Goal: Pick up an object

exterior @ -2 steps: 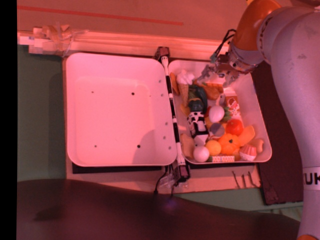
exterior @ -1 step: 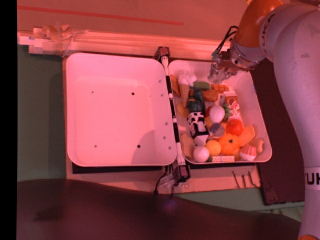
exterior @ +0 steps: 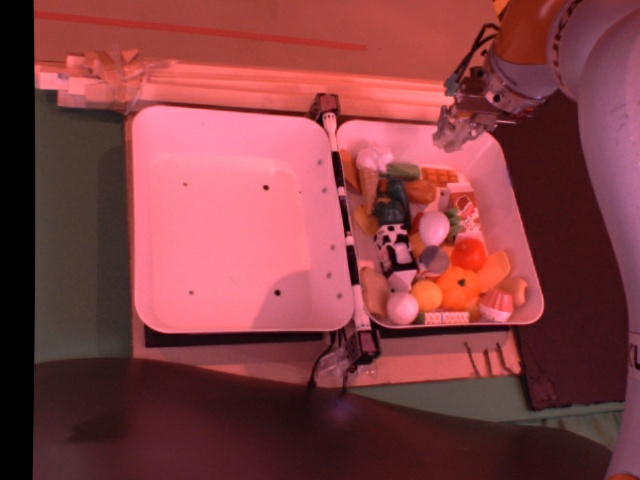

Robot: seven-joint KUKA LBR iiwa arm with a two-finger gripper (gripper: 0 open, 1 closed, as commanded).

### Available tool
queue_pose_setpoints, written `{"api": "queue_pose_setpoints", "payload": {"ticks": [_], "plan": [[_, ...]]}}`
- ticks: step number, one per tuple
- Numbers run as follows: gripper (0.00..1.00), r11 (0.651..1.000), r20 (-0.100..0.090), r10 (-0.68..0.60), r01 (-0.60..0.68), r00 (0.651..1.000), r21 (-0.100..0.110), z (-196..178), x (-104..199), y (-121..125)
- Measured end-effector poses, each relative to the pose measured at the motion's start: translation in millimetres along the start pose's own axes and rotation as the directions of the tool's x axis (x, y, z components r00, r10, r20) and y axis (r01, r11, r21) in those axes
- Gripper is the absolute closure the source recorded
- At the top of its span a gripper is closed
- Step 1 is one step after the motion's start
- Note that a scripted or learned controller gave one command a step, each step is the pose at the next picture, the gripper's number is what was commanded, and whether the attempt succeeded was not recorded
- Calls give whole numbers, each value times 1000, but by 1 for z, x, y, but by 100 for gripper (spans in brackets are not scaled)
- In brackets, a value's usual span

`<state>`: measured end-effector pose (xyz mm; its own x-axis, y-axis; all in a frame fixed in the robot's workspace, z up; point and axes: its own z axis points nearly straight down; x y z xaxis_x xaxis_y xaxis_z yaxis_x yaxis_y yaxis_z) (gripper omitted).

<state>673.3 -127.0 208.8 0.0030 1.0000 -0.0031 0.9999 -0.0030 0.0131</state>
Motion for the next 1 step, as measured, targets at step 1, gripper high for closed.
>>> {"api": "queue_pose_setpoints", "payload": {"ticks": [1], "plan": [[100, 1000, 0, -1, 1, 1000, -1, -63, 4, -4]]}}
